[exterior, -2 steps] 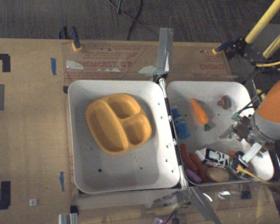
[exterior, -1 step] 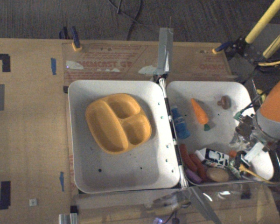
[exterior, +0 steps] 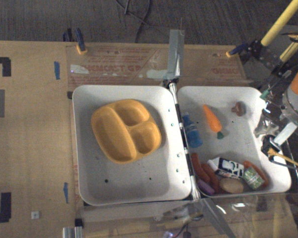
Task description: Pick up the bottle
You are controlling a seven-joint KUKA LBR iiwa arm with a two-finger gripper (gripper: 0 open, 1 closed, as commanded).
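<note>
A: Place of the bottle?
B: In the right bin, lying down, blue, close along the left wall. Just beside a carrot, but not touching it.
A: And the claw?
B: Above the right rim of the same bin, well apart from the bottle. Spread or pressed together: cannot tell from this view.
A: Other things in that bin?
B: Near the front wall, crowded together: red sausages, a white and dark carton, a potato, a small green can. Also a small brown lump near the far wall.
A: In the left bin?
B: A yellow plate with compartments, lying flat. Both bins side by side on the table.
</note>
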